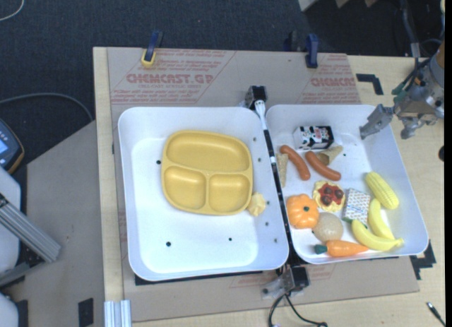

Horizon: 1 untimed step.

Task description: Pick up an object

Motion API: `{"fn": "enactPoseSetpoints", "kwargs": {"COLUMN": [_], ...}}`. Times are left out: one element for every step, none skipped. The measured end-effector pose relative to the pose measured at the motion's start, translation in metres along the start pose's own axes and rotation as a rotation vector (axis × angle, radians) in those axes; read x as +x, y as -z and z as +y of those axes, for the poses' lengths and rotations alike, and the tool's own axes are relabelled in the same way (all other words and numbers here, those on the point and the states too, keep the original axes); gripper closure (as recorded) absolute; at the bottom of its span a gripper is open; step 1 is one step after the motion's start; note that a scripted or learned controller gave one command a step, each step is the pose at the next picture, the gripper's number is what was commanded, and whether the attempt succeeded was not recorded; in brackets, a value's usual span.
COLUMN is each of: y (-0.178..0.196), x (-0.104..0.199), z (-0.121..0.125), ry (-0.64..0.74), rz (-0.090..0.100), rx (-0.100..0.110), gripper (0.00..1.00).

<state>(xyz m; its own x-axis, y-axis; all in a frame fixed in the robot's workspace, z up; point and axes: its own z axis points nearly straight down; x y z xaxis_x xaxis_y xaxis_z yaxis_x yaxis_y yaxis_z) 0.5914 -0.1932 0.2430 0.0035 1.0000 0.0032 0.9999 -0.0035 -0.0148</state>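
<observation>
**Toy food in the right bin, gripper above its far right edge**

The right bin (417, 209) holds the pickable objects, all toy food. Near its far wall lies a small black-and-white carton (313, 135). Below it, two sausages (311, 164) lie side by side at a slant, with a pale cone-shaped piece (328, 155) just beside them. In the middle sit an orange pumpkin (303, 211), a small pizza slice (330, 194) and a silver-wrapped block (357, 204). A beige round item (328, 227), possibly a potato, touches the pumpkin. A carrot (344, 249) lies along the near wall. On the right side are a corn cob (381, 188) and two bananas (374, 230), touching one another.

The left bin (141, 241) holds a yellow three-compartment plate (207, 171); a small pale yellow piece (256, 205) rests just beside the plate's lower right corner.

The gripper (393, 123) hangs over the right bin's far right rim. Its two fingers are spread apart, with nothing between them, well apart from the food.
</observation>
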Motion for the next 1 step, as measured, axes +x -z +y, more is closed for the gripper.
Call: {"fn": "enactPoseSetpoints", "kwargs": {"y": [0.0085], "x": [0.0009], "z": [0.0023], "ry": [0.004], "rz": [-0.003], "rx": [-0.014], "gripper": [0.0]}}
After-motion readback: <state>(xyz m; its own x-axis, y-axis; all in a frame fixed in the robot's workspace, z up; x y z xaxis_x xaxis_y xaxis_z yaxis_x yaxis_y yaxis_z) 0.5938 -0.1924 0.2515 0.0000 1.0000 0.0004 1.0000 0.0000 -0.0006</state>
